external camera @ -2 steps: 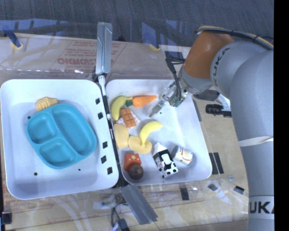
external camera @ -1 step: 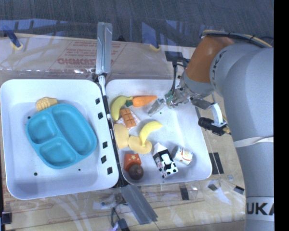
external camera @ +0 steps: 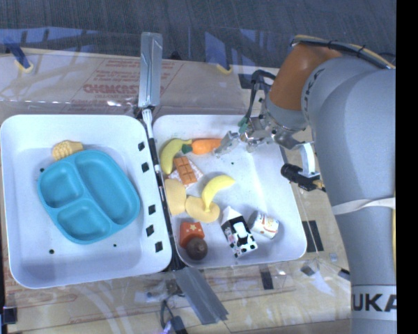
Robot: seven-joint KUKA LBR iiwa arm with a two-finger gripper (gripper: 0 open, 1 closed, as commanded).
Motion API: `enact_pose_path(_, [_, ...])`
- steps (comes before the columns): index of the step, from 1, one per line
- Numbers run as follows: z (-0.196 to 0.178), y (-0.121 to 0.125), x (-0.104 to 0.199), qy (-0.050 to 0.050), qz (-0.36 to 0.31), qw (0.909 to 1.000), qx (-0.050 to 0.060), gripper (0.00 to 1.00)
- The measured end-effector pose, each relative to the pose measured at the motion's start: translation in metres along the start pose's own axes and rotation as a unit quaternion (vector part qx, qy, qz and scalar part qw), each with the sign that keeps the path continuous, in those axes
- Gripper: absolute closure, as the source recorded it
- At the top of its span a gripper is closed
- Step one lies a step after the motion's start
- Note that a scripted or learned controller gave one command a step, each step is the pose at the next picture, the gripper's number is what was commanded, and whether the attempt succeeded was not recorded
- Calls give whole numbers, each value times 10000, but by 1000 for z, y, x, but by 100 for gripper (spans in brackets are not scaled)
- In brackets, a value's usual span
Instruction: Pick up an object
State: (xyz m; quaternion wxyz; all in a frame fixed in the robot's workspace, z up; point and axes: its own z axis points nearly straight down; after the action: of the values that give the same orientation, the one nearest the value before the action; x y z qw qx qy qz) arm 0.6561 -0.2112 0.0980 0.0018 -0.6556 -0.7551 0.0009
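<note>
i hung over the back of the right bin [external camera: 292, 245], my gripper [external camera: 231, 143] just beside the carrot [external camera: 207, 145] lying against the far wall next to a banana [external camera: 168, 154]. whether my jaws were apart or closed i could not tell. i judged this the approach step; next i would need to settle over the carrot and close squarely on it

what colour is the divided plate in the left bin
Light blue. The divided plate shows plainly in the camera view, lying in the left bin.
</note>
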Motion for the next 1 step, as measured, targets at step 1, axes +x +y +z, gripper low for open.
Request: enact_pose_path(1, [9, -24, 49, 4, -963, 9953, 10, 0])
